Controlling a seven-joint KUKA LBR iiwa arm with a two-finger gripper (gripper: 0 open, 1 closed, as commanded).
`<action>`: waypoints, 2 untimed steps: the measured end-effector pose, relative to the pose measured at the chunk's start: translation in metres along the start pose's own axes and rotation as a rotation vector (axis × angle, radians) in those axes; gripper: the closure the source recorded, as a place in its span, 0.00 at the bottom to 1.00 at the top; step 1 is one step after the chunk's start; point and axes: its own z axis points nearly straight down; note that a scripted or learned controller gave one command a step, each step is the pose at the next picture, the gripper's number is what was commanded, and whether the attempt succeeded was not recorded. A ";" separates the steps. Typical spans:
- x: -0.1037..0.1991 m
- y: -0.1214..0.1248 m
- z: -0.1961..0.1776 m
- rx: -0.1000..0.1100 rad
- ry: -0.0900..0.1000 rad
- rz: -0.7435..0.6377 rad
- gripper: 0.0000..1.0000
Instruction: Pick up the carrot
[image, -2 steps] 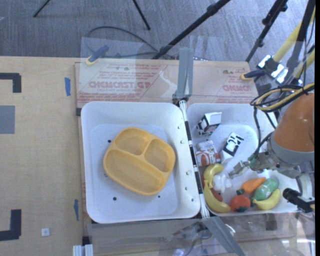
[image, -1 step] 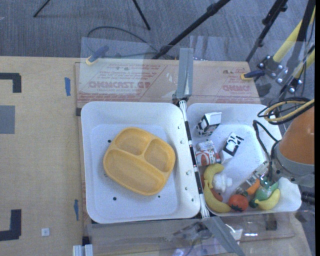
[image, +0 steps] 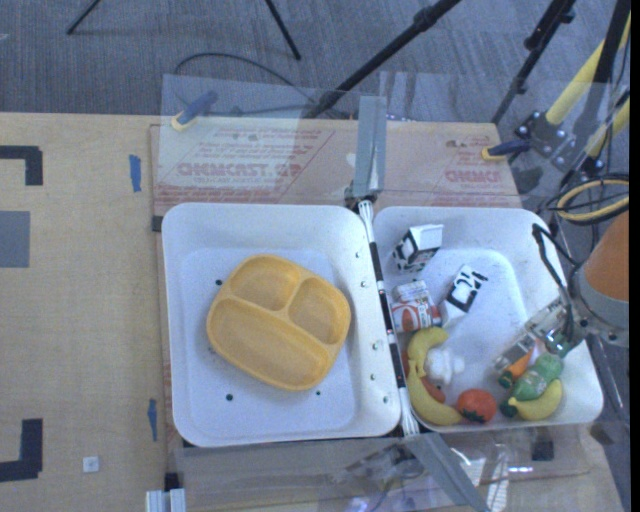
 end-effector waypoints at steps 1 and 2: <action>0.045 0.000 0.002 0.003 -0.004 0.248 0.00; 0.043 0.002 -0.010 -0.003 -0.010 0.250 1.00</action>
